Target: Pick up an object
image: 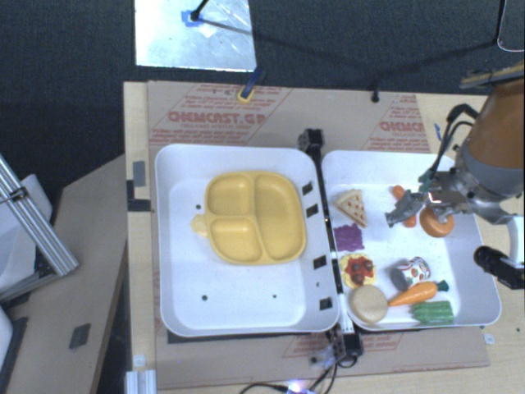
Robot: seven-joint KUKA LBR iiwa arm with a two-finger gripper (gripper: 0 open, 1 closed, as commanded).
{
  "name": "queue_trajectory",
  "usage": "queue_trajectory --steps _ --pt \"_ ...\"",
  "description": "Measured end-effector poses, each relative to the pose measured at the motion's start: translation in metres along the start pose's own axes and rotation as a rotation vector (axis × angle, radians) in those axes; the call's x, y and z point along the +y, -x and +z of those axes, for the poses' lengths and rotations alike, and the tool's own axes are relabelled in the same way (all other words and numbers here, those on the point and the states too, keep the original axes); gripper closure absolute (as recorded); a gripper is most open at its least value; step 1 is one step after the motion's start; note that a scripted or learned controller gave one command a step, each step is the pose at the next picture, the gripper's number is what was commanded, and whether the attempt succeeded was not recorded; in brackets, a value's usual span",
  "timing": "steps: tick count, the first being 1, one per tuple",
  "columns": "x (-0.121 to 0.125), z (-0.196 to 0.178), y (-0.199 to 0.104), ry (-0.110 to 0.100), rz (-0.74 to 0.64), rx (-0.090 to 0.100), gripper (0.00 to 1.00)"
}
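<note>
Cardboard-topped bench (221, 109) on dark carpet (66, 56); two white bins (176, 302); jaws (408, 213) state unclear.

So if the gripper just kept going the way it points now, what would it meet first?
Probably the bare floor of the right bin. The gripper points down and toward the divider, between the pizza slice and the round orange piece. Depth is unclear, so it may clip the purple piece.
</note>
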State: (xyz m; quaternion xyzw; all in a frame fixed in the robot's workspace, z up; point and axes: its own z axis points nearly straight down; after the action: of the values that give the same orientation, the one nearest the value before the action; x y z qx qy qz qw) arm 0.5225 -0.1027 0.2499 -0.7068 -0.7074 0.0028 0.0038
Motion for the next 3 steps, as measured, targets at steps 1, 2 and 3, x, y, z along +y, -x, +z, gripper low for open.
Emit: queue_trajectory --steps 1,2,3 --pt "0.002 -0.005 0.0 0.011 -0.002 -0.001 0.0" --pt "-0.002 0.038 0.0 0.008 -0.001 -0.001 0.0" --pt "-0.01 0.093 0.007 0.005 0.001 -0.001 0.0"
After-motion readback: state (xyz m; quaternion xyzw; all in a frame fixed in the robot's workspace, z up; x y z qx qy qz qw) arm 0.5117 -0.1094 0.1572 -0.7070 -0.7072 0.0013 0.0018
